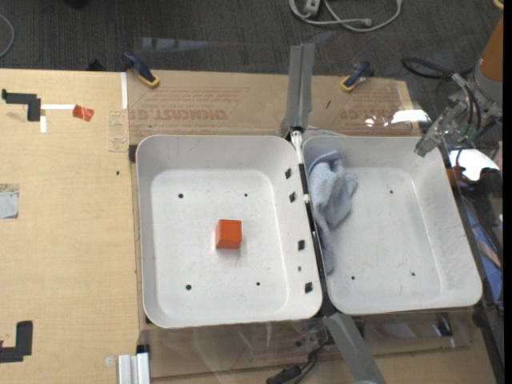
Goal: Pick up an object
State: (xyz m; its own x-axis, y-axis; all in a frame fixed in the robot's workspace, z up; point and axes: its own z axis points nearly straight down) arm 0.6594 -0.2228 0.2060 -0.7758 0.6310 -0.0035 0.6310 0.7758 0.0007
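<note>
An orange cube sits flat on the floor of the left bin, a little below its middle, its edges nearly square to the bin walls; being a cube, it has no long axis. A crumpled blue-grey cloth lies against the left wall of the right bin. Mirrored print on the cardboard behind the bins reads roughly "CHEMCAST GP". The claw hangs over the right bin's far right corner, well apart from the cube; how it stands I cannot tell.
</note>
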